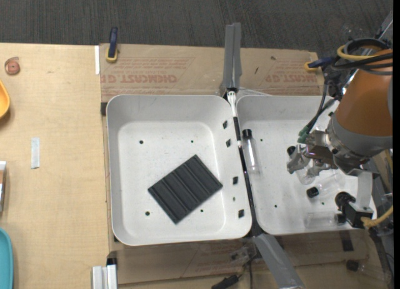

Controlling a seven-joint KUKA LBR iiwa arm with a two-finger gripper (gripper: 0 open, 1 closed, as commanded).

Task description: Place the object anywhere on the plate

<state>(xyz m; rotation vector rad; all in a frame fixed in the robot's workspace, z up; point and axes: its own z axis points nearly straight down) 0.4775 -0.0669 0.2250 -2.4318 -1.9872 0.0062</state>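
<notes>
My pincer [306, 167] hung low over the right bin [275, 219], near its right edge; I cannot tell how it stood. The dark ribbed plate [185, 188] lay tilted in the left bin [125, 156], toward its front edge.

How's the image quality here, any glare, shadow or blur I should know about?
Camera view: even overhead light, soft shadows along the left bin walls; the dark ribbed plate reads sharp; the gripper area over the right bin is cluttered and slightly blurred; mild glare on white plastic.
</notes>
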